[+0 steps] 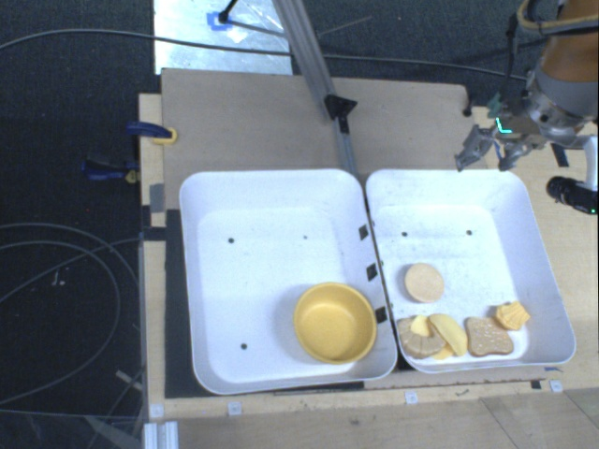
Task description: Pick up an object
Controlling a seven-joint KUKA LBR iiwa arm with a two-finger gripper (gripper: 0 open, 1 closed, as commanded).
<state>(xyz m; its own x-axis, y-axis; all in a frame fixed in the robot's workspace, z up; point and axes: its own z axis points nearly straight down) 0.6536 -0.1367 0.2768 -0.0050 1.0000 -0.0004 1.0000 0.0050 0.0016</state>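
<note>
5 tan and yellow food pieces (456,330) cluster at the right bin's (538,251) 6 o'clock edge, a round cracker (424,282) just beyond; a yellow bowl (335,321) sits at the left bin's (201,251) 5 o'clock corner. Farther, at 1 o'clock, the gripper (490,150) hangs with fingers spread, holding nothing.

You have one fixed camera above the bench (393,110), looking down at a slant from a moderate height, so both white bins sit whole in frame: the left bin (215,223) and the right bin (524,241) side by side. Dark floor with cables fills your left margin (the arm (566,64) enters at upper right).
</note>
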